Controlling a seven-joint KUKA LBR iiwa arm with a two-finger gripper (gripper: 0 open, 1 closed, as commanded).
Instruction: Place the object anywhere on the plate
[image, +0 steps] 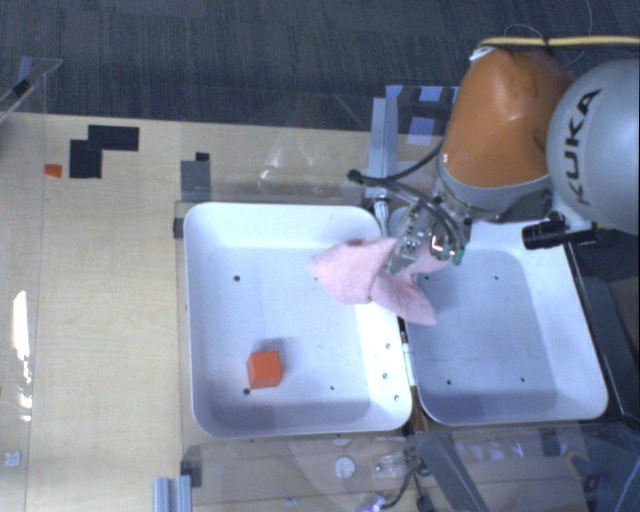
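A pale wooden tabletop (100, 300) fills the left of the scene, with a few small black marks (97, 148) and a tiny orange square (53, 171) near its far left corner. To the right of that bare wood sit two shallow white bins side by side. The left bin (220, 300) holds a small orange block (265, 369) on its floor, toward the near left part. Farther right, at the far right corner of this bin, a soft pink cloth (365, 275) hangs in a crumpled drape, its upper edge gathered up between the jaws of the gripper (417, 243), which are pinched narrow on the fabric. The cloth spreads left over the left bin, and its lower flap hangs across the divide where the two bins meet. The right bin (520, 340) lies just beyond, its white floor bare where it can be seen. Above it, at the far right, looms the arm (590, 150), grey with a large orange band (500, 110) above the wrist, reaching in from the right with black cables looping near the wrist.
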